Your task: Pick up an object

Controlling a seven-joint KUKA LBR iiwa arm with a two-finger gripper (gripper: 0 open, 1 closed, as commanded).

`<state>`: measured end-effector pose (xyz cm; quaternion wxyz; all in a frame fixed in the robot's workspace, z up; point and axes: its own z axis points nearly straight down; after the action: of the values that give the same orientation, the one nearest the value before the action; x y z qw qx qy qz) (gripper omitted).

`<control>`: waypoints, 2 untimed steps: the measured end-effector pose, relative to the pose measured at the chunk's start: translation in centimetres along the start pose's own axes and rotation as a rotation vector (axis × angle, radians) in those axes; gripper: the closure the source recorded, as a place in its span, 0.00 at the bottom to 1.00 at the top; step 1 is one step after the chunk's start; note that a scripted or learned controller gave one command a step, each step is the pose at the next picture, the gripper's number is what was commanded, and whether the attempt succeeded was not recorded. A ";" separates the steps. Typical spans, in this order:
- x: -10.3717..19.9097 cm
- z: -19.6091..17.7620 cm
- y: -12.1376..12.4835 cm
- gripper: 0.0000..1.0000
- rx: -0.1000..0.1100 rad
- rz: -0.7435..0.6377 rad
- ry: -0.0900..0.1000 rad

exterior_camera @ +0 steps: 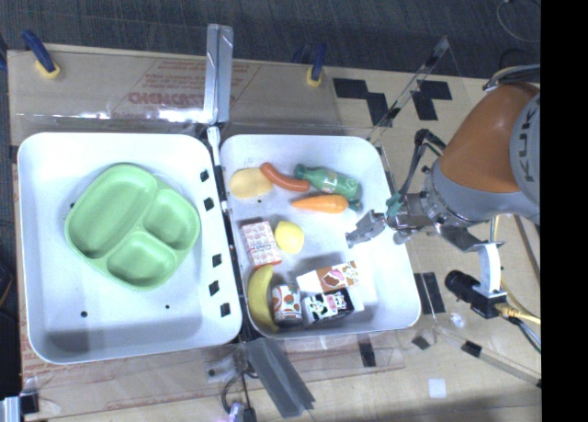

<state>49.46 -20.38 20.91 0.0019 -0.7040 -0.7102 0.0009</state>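
Objects: toy food crowded in the right bin (390, 172): a green bottle (328, 179), orange carrot (322, 203), red sausage (284, 177), lemon (289, 238), banana (260, 299) and printed cartons (326, 293).
Textures: smooth, glossy plastic; the cartons are boxy.
Claw (366, 227): over the bin's right part, nothing seen between its fingers; its opening cannot be judged.
Open room: bare white floor beneath the claw.
Left bin (46, 319): a green divided plate (133, 224).

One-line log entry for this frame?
phase: approach | gripper: over right bin, right of lemon, below carrot, holding nothing seen | left bin: green plate
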 end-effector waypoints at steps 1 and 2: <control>4.8 11.8 5.4 0.00 -0.001 -0.168 -0.001; 9.5 11.6 9.6 0.00 -0.004 -0.190 -0.003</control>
<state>58.93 -10.83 9.26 -0.0008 -0.6336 -0.7737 0.0003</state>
